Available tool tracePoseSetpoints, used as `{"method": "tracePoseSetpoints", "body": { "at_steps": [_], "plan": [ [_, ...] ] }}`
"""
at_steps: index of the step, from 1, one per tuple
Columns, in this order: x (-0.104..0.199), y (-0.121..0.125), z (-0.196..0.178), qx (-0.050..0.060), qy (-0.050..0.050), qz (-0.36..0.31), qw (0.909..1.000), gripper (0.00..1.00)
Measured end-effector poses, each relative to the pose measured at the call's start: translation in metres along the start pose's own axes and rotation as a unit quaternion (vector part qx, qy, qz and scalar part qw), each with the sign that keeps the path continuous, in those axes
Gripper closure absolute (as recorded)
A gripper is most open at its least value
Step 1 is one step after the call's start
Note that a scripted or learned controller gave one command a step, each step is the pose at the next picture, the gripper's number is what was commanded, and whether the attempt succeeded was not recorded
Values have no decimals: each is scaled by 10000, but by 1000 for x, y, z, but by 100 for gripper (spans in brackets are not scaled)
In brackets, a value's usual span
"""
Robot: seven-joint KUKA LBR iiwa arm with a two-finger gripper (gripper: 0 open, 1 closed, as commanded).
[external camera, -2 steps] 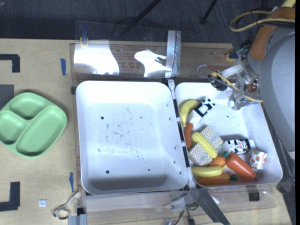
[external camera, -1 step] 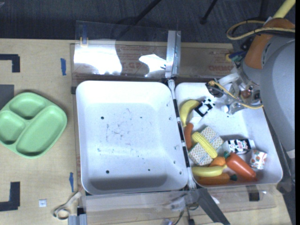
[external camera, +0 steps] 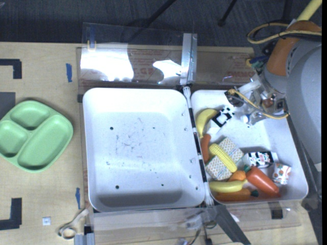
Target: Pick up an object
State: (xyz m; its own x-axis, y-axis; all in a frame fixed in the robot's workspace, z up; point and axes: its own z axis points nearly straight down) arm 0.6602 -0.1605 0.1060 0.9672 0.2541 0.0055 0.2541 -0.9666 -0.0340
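Camera view: right bin (external camera: 299,160) holds toy food; tool (external camera: 236,110) state unclear.

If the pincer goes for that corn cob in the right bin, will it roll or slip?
The corn cob looks rounded and tapered, so it may roll if nudged. It rests on the waffle-like block among crowded toys, which probably limits rolling. Its bumpy kernels likely give some grip.
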Motion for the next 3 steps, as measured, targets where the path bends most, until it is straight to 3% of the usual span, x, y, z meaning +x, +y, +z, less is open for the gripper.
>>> {"method": "tracePoseSetpoints", "body": {
  "at_steps": [3],
  "plan": [
    [0,0,0,-1,4,79,10000,100]
  ]
}}
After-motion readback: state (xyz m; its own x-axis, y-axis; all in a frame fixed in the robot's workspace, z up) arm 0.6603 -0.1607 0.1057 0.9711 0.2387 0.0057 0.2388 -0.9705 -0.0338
